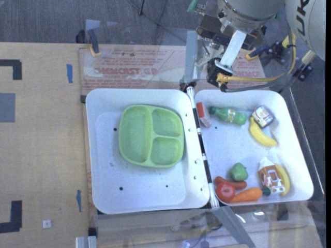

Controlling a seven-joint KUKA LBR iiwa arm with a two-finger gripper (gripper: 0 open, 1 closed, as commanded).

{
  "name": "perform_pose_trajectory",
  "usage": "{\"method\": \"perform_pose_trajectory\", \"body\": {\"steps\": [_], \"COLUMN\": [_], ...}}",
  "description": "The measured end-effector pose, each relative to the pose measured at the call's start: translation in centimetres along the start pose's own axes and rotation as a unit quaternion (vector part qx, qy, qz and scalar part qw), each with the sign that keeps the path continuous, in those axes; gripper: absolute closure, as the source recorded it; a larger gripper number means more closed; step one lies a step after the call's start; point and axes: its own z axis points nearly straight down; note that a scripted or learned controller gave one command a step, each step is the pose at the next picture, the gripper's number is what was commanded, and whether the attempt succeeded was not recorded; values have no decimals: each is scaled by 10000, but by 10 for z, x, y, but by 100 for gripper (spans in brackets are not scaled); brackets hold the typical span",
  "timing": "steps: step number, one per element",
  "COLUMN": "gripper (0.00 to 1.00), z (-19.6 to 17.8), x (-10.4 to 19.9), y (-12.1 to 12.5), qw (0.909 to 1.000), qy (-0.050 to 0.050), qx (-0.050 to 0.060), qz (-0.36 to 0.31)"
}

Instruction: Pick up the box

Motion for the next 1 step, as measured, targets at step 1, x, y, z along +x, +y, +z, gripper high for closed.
{"method": "perform_pose_trajectory", "body": {"steps": [1], "gripper": [100], "z": [226], "x": [66], "y": [13], "qw": [9996], "qy": [-2], "qx": [18], "qz": [271]}}
